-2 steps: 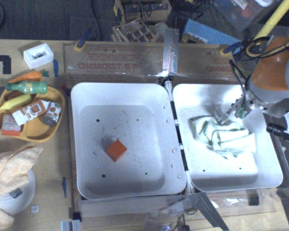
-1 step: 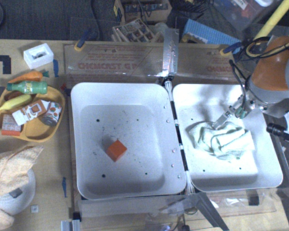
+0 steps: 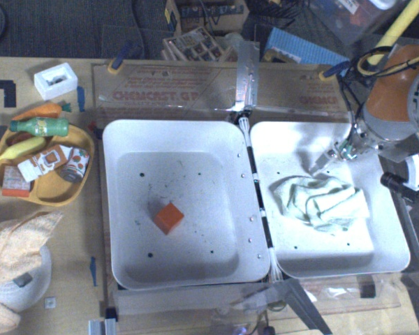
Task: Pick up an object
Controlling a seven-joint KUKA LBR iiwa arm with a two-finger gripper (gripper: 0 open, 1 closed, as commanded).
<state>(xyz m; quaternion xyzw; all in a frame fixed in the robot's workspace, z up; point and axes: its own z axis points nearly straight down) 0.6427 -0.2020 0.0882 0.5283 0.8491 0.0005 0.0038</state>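
Note:
An orange cube point(image 3: 170, 217) lies on the floor of the left bin point(image 3: 126, 145), a little left of its middle. A crumpled white cloth with green stripes point(image 3: 322, 201) rests in the middle of the right bin point(image 3: 384, 253). My gripper point(image 3: 321, 162) hangs over the back of the right bin, just above and behind the cloth's far edge, pointing down and to the left. Nothing shows in its grasp. The grey arm with the orange band point(image 3: 391, 100) comes in from the upper right.
A yellow bowl point(image 3: 56, 192) with toy food and packets sits left of the bins, a white box point(image 3: 56, 80) behind it and a beige cloth point(image 3: 21, 246) in front. Clear plastic panels point(image 3: 167, 89) stand along the bins' back.

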